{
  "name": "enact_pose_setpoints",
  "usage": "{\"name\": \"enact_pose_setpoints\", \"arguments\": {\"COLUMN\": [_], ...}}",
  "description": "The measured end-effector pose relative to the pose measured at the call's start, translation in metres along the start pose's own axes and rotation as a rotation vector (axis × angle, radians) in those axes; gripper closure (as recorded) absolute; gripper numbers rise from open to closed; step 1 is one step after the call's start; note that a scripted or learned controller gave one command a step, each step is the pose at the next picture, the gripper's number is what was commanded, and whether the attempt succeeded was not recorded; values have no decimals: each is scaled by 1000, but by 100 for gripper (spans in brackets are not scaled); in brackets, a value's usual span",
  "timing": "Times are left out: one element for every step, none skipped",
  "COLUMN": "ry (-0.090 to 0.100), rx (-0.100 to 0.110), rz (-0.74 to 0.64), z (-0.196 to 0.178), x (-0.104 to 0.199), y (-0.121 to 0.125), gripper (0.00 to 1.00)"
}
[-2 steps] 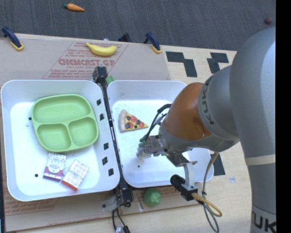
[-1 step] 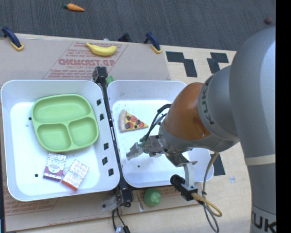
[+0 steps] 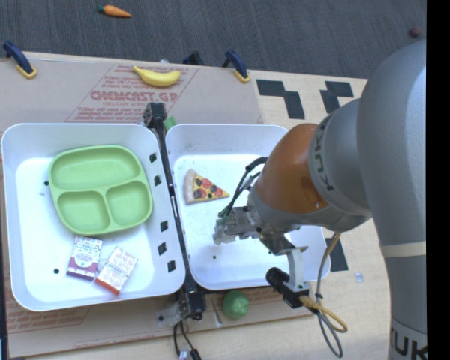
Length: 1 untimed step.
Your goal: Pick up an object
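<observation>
- The pizza slice [image 3: 203, 188] is lying flat in the right bin [image 3: 232, 142], just up and left of the gripper [image 3: 226, 229], not touching it.
- Can't tell how the gripper is set; the arm's blocking it.
- Risk I'm seeing: it's coming down beside the slice, so it's probably grabbing nothing, or just nudging it away.
- Further left, the green divided plate [image 3: 100, 186] and two small packets [image 3: 101, 265] are sitting in the left bin [image 3: 19, 223].
- The cardboard [image 3: 210, 96] is reading "CHEMCAST".
</observation>
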<state>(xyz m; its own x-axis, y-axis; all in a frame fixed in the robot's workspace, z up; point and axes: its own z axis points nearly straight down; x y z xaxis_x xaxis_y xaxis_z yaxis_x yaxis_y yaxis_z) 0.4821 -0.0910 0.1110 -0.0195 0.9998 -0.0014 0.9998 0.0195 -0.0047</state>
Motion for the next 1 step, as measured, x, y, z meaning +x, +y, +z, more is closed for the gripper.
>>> {"name": "enact_pose_setpoints", "arguments": {"ry": [0], "rx": [0], "rz": [0], "z": [0], "x": [0], "y": [0], "gripper": [0]}}
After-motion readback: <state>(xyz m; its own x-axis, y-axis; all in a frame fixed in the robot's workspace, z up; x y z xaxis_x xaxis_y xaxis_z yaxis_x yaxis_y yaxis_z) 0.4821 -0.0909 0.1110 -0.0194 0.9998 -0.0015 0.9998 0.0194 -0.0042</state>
